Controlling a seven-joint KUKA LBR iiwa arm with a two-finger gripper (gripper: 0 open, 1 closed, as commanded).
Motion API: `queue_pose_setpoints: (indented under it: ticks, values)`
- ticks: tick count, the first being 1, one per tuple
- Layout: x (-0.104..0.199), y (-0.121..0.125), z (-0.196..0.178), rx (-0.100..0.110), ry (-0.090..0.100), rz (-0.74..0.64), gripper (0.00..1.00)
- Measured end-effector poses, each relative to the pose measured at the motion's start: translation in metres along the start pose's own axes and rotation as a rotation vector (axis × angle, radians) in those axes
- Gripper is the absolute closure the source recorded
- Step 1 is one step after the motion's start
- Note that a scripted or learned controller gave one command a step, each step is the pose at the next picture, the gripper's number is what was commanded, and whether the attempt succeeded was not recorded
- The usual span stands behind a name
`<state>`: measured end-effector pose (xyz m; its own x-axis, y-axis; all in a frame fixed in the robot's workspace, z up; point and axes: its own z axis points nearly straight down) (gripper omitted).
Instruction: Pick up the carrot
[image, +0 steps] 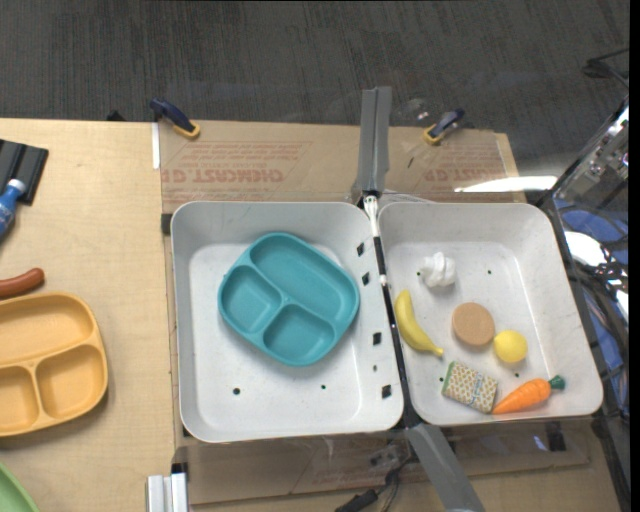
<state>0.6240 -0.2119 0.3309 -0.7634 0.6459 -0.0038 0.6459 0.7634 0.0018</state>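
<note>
An orange carrot (524, 395) with a green top lies near the front right corner of the right bin (550, 250), its tip pointing left toward a patterned block (470, 387).
The right bin also holds a banana (413, 323), a white crumpled item (437, 269), a round tan disc (473, 325) and a lemon (510, 346). A teal divided plate (288, 297) sits in the left bin (200, 400). A yellow tray (45, 365) and a sausage (20, 283) lie on the bench at left.
</note>
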Motion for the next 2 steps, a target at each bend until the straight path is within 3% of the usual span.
queue_pose_setpoints:
  ticks: [1,2]
  values:
    - [-0.013,0.031,0.004,-0.001,-0.001,-0.542,1.0]
    - [0.013,0.054,-0.042,-0.003,-0.003,-1.021,1.0]
